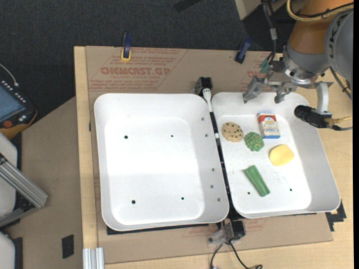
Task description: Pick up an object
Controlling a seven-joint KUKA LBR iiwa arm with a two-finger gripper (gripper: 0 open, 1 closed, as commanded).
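From the one camera above the counter we see the claw [263, 92] hanging over the far edge of the right bin [320, 192], its two fingers spread apart with nothing between them. All the candidates lie in that bin: a cookie [231, 131] near the left wall, a green bumpy ball [254, 141] just beside it, a small red-and-white box [268, 125] closest to the claw, a yellow lump [281, 154] and a green stick [257, 180] toward the near side. The left bin [112, 167] holds none of them.

To do this step well, we judge the box the easiest target (it sits nearest, apart from its neighbours, with flat sides). We would centre the claw over it, turn the fingers to span its narrow width, and descend straight so neither finger nudges the ball.

The arm reaches in from the right, its orange band [314, 32] above the wrist, which points steeply downward.
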